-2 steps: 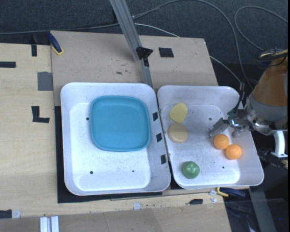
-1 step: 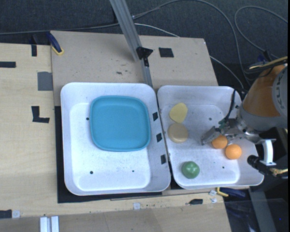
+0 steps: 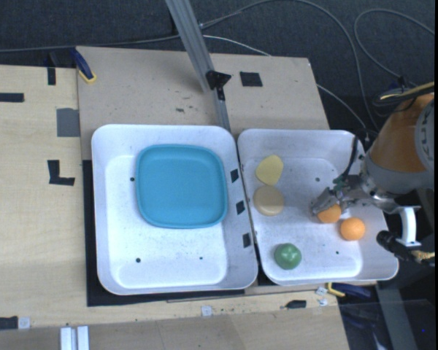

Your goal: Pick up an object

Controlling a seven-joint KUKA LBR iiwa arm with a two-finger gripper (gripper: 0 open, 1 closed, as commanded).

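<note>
Orange chunk (image 3: 327,214) sits in the right bin (image 3: 306,143), right of centre, and my gripper (image 3: 330,203) is down on it. I can see the piece at the fingertips, w/ metal fingers (image 3: 341,190) either side, so I read it as gripped, tho the view is small & a bit blurred there. I can't tell if it is lifted off the bin floor or touching it.

Just right & slightly nearer lies an orange ball (image 3: 352,229), close to the chunk but apart from it. Left of the gripper: a pale yellow lemon-like piece (image 3: 270,170) toward the far side, and a tan round piece (image 3: 269,200) just near of it, the two almost touching. A green round item (image 3: 287,254) rests near the bin's front edge, well apart from the rest.

Arm (image 3: 405,148) comes in from the right, orange band above the grey wrist, over the bin's right rim.

Left bin (image 3: 113,195) holds a blue square plate (image 3: 181,185), flat, toward its far half. A grey metal bar (image 3: 197,42) slants from far side down to the gap between the bins.
</note>
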